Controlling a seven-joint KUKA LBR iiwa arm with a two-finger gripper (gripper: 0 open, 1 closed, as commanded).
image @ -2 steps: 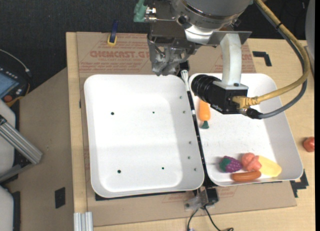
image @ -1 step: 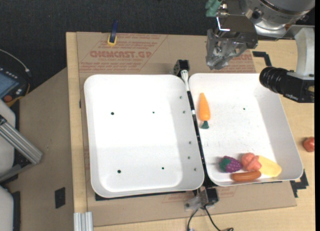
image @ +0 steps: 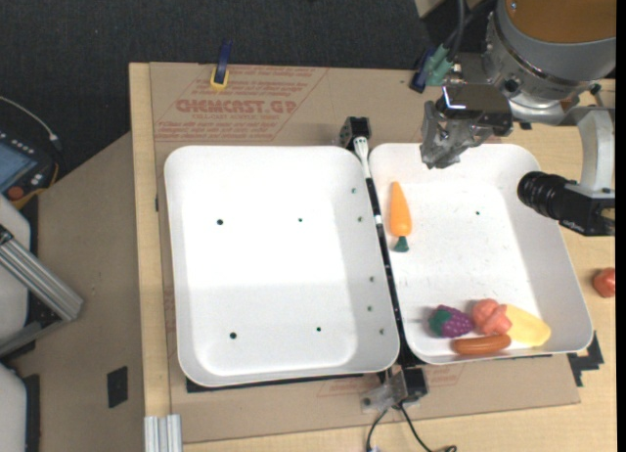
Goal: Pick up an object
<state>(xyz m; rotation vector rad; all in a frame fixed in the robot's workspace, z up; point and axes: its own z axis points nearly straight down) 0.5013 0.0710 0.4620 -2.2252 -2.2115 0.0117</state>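
Near rim of right bin: sausage, grapes, pink toy, yellow piece, clustered and touching. Mid-bin, by the divider: carrot, lying apart; probably light, stiff, smooth; best pinched across its thick middle. Far edge: gripper, hovering, holding nothing; finger spread impossible to tell.

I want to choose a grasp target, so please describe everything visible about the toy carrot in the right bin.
The toy carrot looks like smooth plastic: an orange tapered body with a small green stem end pointing toward the near side of the bench. It lies flat on the floor of the right bin, close to that bin's left wall, lengthwise along it. Nothing touches it; the other toys sit clustered at the near edge, and the end effector hovers apart, above the bin's far edge.
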